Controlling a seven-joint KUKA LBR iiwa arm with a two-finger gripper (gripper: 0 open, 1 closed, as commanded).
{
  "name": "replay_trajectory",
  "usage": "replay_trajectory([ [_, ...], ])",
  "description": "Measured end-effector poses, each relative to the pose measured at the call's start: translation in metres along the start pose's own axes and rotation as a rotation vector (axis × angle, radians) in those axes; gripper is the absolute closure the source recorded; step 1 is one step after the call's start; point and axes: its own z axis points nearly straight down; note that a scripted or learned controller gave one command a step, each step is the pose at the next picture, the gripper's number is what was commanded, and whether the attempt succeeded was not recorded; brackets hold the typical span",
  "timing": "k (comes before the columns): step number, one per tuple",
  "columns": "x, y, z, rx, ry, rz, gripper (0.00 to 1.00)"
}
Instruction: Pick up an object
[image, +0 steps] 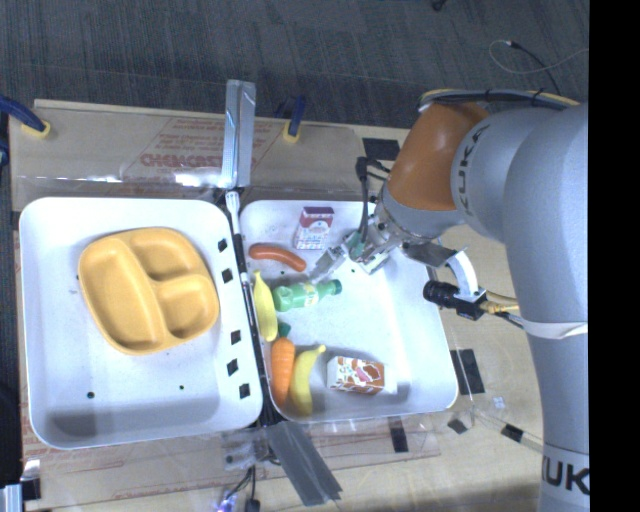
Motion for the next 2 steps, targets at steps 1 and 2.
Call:
replay_trajectory([
  [1, 0.019, 0.002, 0.023, -0.027, -0.022, -0.029, 0.0],
  [2, 0.057, -0.024, -0.031, -0.001, 0.0, 0.018, 0.0],
])
